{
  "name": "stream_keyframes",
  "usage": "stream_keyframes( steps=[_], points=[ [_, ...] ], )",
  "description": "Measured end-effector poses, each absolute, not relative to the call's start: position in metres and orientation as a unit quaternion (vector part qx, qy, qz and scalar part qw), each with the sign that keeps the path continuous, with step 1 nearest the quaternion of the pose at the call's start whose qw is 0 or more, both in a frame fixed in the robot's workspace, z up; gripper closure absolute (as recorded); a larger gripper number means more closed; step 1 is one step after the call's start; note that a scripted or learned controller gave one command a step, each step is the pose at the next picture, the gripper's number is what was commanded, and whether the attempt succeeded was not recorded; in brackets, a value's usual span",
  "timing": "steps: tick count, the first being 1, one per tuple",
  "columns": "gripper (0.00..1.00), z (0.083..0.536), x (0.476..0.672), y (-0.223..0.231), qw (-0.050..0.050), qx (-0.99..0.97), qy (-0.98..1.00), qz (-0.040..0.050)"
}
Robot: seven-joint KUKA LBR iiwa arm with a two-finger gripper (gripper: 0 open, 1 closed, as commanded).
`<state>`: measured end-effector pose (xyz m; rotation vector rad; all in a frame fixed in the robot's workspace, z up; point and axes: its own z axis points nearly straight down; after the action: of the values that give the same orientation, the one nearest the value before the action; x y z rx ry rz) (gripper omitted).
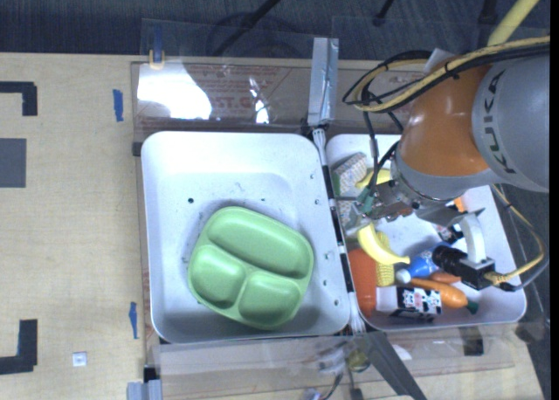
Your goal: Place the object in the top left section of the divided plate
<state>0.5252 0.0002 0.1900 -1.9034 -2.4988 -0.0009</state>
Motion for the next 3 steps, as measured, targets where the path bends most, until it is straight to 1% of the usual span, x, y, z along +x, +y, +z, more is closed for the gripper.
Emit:
stream_keyframes(
  steps=[1,2,3],
  points=[
    [1.0,0.243,0.492,0.048,-0.001,-0.427,-0.904,-0.0007],
    [1.0,0.193,0.48,0.031,0.0,-0.198,-0.98,-0.0006],
    [1.0,0.185,0.48,0.016,0.0,-0.041,-0.999,-0.0006]
  ],
)
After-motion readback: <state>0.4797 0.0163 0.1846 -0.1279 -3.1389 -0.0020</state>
